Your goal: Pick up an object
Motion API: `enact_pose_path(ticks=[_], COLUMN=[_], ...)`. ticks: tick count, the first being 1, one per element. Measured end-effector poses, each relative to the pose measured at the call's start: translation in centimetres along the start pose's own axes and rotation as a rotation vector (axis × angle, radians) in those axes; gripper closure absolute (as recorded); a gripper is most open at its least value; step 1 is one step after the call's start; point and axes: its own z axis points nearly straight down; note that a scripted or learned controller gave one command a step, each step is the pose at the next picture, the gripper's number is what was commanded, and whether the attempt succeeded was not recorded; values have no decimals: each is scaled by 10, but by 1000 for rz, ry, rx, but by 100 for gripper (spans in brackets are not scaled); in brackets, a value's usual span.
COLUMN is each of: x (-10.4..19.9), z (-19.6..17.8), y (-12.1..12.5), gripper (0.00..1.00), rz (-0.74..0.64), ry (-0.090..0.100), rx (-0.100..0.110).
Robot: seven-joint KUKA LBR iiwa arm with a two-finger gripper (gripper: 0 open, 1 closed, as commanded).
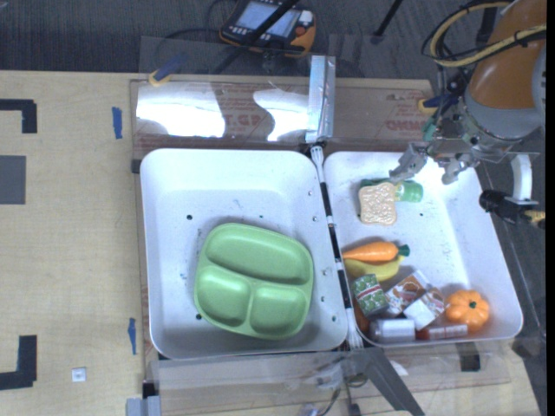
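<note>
A pale wooden bench top (pixel 65 258) carries black tape marks (pixel 24 115); dark grey carpet floor (pixel 95 16) lies beyond, glare on clear plastic sheet (pixel 217 111).

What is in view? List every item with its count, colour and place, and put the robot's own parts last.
bins: 2, white, side by side on the bench
tray: 1, green, three compartments, in the left bin
cracker: 1, tan, speckled, upper part of the right bin
green item: 1, green, touching the cracker's right side
carrot: 1, orange with green top, middle of the right bin
banana: 1, yellow, just below the carrot
pumpkin: 1, orange, lower right corner of the right bin
small packages: several, red, white and green, along the right bin's lower edge
handheld controller: 1, black and orange, on the floor beyond the bench
arm: 1, grey and orange, upper right
hand: 1, grey, open, above the right bin's upper edge
</note>
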Motion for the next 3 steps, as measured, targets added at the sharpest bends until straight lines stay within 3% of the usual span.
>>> enact_pose_path(ticks=[1, 2, 3], x=[12, 12, 59], z=[135, 123, 19], y=[-114, -110, -129], gripper=[0, 100, 100], rz=[40, 41, 40], ry=[0, -1, 0], rx=[-5, -17, -1])
